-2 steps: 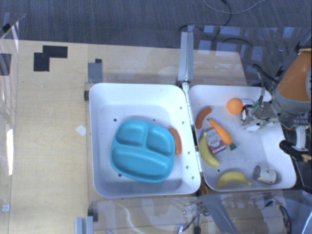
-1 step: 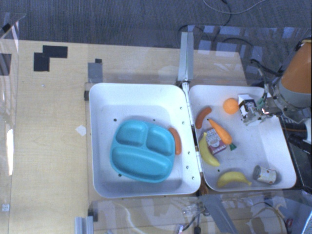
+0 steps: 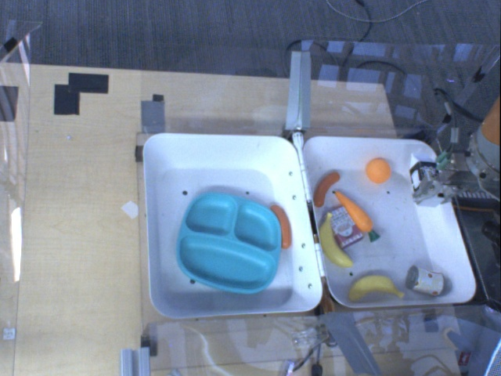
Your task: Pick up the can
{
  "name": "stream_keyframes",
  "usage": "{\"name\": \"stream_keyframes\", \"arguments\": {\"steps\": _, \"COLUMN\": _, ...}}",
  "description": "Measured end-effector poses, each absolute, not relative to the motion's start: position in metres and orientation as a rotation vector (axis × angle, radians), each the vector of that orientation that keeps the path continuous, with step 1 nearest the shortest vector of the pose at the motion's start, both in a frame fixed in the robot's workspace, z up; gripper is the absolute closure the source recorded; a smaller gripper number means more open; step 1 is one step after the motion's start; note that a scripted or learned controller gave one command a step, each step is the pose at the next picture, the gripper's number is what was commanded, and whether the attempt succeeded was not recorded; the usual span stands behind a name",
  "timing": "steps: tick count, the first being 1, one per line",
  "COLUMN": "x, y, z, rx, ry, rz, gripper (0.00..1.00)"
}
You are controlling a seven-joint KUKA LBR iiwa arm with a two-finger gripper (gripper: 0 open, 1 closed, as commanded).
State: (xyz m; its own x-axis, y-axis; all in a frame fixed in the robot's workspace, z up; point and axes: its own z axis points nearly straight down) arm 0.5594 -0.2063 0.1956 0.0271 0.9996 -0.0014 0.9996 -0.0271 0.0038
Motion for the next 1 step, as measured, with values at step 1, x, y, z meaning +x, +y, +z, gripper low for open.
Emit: {"name": "stream_keyframes", "arguments": {"steps": 1, "x": 0.533, "y": -0.1746, "z": 0.2407, "rx": 2.563, "ry": 1.814, "rz": 0.002, "gripper": 1.0}}
